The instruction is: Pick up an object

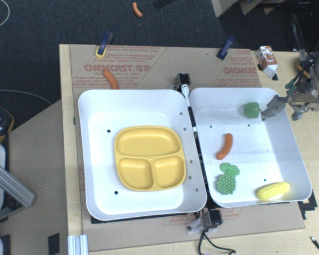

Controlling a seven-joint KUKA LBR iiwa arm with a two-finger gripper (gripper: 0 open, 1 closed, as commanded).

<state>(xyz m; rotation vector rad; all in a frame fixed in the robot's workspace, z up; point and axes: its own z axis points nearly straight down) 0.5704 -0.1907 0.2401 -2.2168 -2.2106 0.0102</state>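
Note:
The right bin (287, 142) holds a green block (251, 109) at its far side, an orange-red sausage (224, 146) near the middle, a green broccoli piece (227, 178) and a yellow corn cob (273, 190) at the front. My gripper (284, 110) hangs over the bin's far right rim, just right of the green block. Its fingers stand apart, open, with nothing between them. The left fingertip (270, 109) is close to the block but apart from it.
The left bin (95, 142) holds a yellow divided plate (149, 157). A second orange sausage (111, 79) lies on the cardboard behind the left bin. Blue clamps (103, 44) grip the board's far edge. A small box (267, 60) sits behind the right bin.

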